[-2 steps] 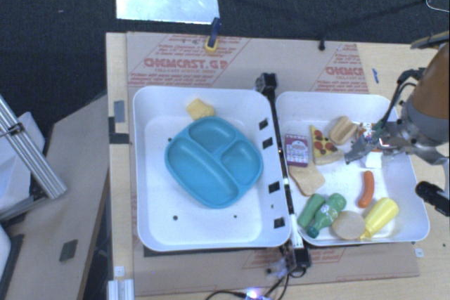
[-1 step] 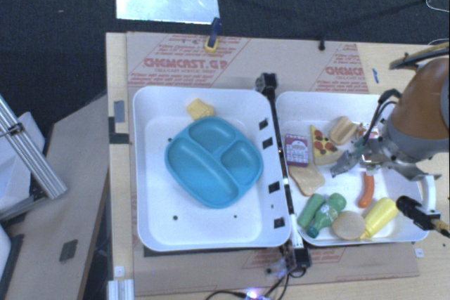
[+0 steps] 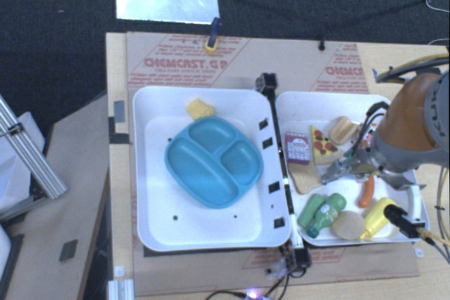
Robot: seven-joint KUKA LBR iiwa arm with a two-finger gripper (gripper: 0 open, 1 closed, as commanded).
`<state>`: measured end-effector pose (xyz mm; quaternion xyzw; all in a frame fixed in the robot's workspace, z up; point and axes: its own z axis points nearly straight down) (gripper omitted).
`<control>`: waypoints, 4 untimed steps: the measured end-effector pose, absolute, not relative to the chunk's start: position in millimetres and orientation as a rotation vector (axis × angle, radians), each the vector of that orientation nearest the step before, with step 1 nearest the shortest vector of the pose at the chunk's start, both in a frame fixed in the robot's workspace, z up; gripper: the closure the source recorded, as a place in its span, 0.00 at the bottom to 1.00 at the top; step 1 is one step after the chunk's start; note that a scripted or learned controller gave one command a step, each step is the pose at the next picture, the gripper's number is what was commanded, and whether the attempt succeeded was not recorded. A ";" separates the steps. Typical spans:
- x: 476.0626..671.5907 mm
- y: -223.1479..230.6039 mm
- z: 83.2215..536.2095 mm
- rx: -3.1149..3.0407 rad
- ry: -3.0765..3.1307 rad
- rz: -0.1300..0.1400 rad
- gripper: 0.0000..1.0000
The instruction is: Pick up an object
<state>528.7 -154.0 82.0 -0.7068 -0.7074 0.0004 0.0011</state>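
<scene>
The right bin (image 3: 299,103) holds several toy foods. A red carton (image 3: 298,148), a pizza slice (image 3: 323,145) and a bread roll (image 3: 342,128) lie toward the back. In front are two green pieces (image 3: 320,211), a tan round piece (image 3: 347,225), a yellow bottle (image 3: 377,216) and an orange carrot (image 3: 366,192). My gripper (image 3: 343,168) hangs low over the bin's middle, just right of a flat tan slice (image 3: 306,179) and below the pizza slice. The grey arm with its orange band (image 3: 415,119) hides the bin's right side.
The left bin (image 3: 151,172) carries a blue divided plate (image 3: 213,161) and a small yellow piece (image 3: 200,109) behind it. A black divider strip (image 3: 276,151) runs between the bins. A yellow-and-blue clip (image 3: 212,38) sits at the bench's back edge.
</scene>
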 end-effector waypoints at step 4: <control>542.5 -145.5 224.7 -2.218 -2.229 -0.003 1.00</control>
